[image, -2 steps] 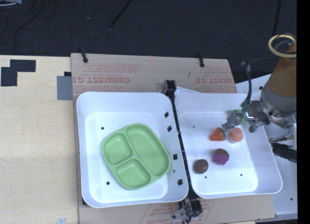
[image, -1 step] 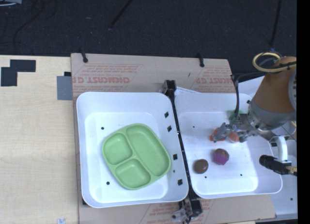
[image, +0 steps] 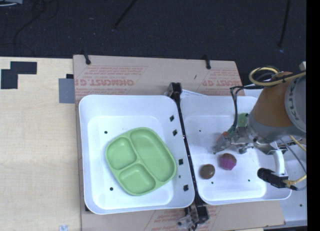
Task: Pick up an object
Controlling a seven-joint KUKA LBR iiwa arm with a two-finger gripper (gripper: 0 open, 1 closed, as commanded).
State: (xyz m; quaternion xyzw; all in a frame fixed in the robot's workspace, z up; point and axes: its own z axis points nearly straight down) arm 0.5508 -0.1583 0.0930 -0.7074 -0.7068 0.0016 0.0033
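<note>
My gripper point(image: 229, 144) is low in the right bin point(image: 220, 195), with the orange-banded wrist point(image: 272, 107) behind it to the right. A small purple object point(image: 228, 161) lies on the bin floor just in front of the gripper, very close to it; I cannot tell whether they touch. A brown ball point(image: 207, 171) rests a little to the left of the purple object. A green object point(image: 242, 120) sits behind the gripper, partly hidden by the arm.
The left bin point(image: 95, 125) holds a green divided plate point(image: 140, 161). A black divider rail point(image: 182, 147) runs between the two bins. Cables and a black part point(image: 271, 177) hang off the arm over the right bin's front right corner.
</note>
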